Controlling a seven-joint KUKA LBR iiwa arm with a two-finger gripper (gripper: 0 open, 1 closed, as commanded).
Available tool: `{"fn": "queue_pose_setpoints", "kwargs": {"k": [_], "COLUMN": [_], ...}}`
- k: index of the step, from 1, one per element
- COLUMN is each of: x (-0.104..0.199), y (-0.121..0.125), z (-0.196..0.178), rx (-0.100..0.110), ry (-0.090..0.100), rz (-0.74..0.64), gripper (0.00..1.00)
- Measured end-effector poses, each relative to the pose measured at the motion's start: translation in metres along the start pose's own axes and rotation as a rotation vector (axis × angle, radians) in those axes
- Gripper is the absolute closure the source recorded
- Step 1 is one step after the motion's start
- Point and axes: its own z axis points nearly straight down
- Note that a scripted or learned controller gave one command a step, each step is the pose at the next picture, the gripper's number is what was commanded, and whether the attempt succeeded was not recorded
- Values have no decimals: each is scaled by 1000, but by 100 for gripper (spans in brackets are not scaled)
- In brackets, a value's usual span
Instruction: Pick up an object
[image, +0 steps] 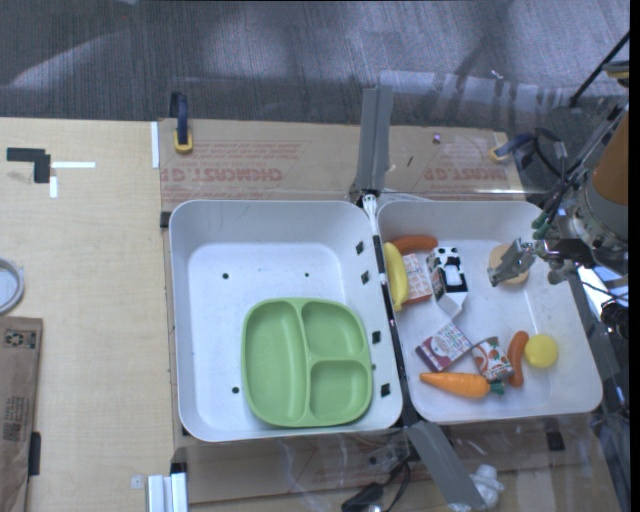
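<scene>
The gripper (517, 258) hangs over the right bin (575, 400), low above a tan, round-looking piece (505, 270) that might be a biscuit; I cannot tell its state from here. Further out from it lie a banana (395, 275), a carrot (455, 384) and a yellow ball (541, 351). I'd centre squarely over the tan piece, then descend straight and close slowly.

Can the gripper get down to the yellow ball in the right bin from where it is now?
Probably yes. The yellow ball lies alone near the right bin's edge, apart from the small carrot, with open space above it. The gripper hangs close by.
</scene>
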Motion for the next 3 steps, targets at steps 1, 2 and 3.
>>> {"fn": "queue_pose_setpoints", "kwargs": {"k": [1, 2, 3], "x": [37, 25, 33], "y": [77, 85, 87], "z": [145, 111, 150], "rx": [-6, -5, -10], "ry": [-1, -1, -4], "rz": [-170, -186, -323], "gripper": [0, 0, 0]}}
